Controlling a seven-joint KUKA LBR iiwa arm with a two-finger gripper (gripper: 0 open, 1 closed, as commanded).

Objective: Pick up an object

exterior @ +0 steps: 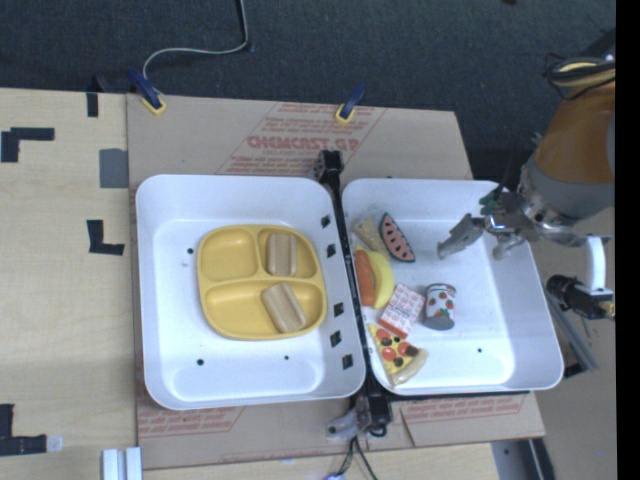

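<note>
My gripper (482,240) hovers over the upper right part of the right bin (520,353), open with nothing between its fingers. To its left lies a watermelon slice (397,238). Lower down are a small grey can (439,305), a red and white packet (401,309), and a pizza slice (398,351). A banana (381,273) and an orange carrot-like piece (366,278) lie along the bin's left wall. The gripper is apart from all of them, the can being nearest below it.
The left bin (170,268) holds a yellow divided plate (225,258) with two bread rolls (281,253) in it. A black divider with clips (338,258) runs between the bins. Cardboard (250,133) lies beneath. The arm (575,158) comes in from the right.
</note>
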